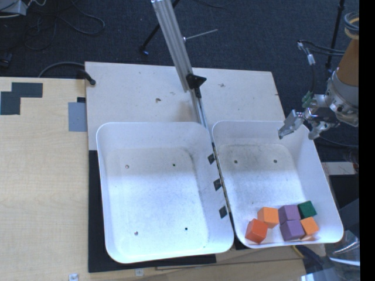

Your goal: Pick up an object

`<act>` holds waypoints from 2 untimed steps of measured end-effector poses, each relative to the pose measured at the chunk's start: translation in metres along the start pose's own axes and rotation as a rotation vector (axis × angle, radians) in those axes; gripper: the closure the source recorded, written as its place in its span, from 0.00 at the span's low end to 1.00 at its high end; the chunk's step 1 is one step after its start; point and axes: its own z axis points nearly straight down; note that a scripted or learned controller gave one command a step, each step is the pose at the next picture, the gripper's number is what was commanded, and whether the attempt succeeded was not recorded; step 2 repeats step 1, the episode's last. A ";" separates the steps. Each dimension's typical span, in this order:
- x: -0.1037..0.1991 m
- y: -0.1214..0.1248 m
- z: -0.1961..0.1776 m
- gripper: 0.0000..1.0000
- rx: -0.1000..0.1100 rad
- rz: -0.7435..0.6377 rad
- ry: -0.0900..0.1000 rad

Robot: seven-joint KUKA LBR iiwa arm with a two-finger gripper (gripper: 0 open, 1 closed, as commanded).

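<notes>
1. Dark carpet with loose cables lies behind the bench; the right bin (319,174) holds a cluster of small blocks (284,220) in its near corner
2. Gripper (303,123) hovers over that bin's far rim, fingers apart, nothing between them
3. Blocks lie well apart from it, toward the near edge and below
4. Best aim looks like the outlying orange block (256,230), descending straight so neighbours aren't nudged

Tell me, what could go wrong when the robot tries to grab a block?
The blocks sit packed together in a corner of the right bin, so the gripper might bump the bin's wall or nudge neighbours instead of closing on one. It also hangs at the bin's far rim, apart from them, so a small aiming slip could miss.
</notes>
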 end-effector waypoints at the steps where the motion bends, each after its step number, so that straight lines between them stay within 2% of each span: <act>1: 0.029 0.012 0.175 0.00 0.008 0.002 0.003; 2: 0.029 0.012 0.175 0.00 0.008 0.002 0.003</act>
